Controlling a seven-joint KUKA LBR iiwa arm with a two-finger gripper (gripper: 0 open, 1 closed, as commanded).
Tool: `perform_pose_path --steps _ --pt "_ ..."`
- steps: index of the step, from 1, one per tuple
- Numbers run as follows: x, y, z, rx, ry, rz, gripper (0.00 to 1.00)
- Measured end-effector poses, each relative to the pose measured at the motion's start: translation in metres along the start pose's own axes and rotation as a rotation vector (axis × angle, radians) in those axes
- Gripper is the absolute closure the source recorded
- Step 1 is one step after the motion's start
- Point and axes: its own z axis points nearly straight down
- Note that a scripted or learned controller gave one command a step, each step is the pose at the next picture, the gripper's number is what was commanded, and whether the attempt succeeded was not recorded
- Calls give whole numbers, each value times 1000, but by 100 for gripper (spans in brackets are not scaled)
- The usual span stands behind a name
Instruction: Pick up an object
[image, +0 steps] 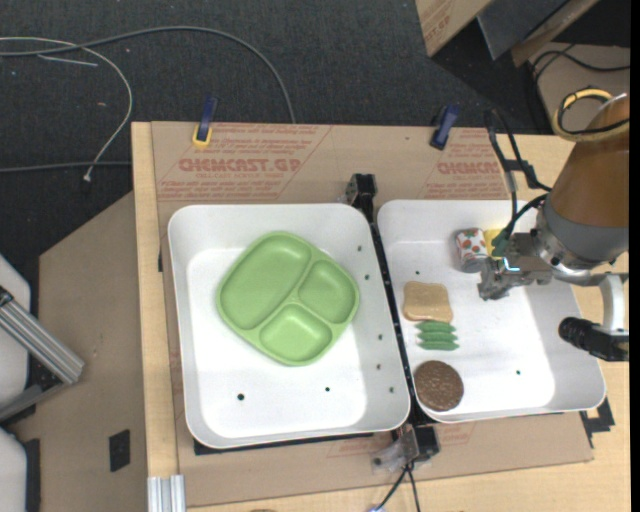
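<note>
The gripper (492, 288) is hovering low in the right bin (530, 385) beside the small can (470, 248) (jaw state unclear), apparently lining up a grasp.

A single fixed camera looked down at a slant from above the bench (300, 150), framing both white bins (200, 400) side by side at middle distance, with dark floor (100, 80) beyond and the arm (600, 180) entering from the right.
</note>
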Motion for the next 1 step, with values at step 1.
perform_pose_path --steps 1 --pt "56 -13 -13 -1 2 -2 100"
